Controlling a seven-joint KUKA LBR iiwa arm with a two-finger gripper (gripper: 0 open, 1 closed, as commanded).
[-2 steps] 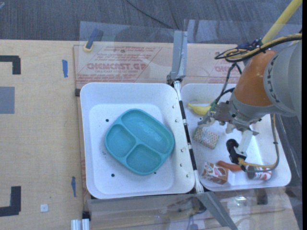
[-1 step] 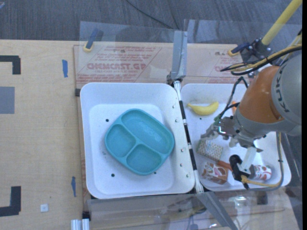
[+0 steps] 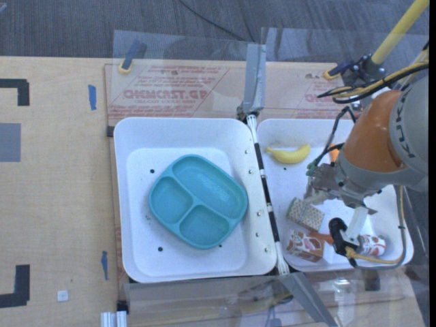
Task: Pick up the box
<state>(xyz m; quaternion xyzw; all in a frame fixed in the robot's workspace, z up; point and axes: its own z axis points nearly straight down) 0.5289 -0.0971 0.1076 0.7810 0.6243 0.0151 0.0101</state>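
Observation:
A small box [image 3: 304, 214] with a pale checkered face lies tilted in the right bin [image 3: 403, 251], near its front left. My gripper [image 3: 320, 188] hangs just above and behind the box's upper right corner, under the grey wrist and the orange band [image 3: 371, 142]. The wrist hides the gripper's tips, and nothing is visibly held. A red-brown packet [image 3: 304, 245] lies directly in front of the box, almost touching it.
A yellow banana [image 3: 289, 154] lies at the back of the right bin. A red and white can [image 3: 370, 243] rests at the front right beside a black cable end. The left bin [image 3: 129, 182] holds a teal divided plate [image 3: 197, 200]. Cables trail behind the arm.

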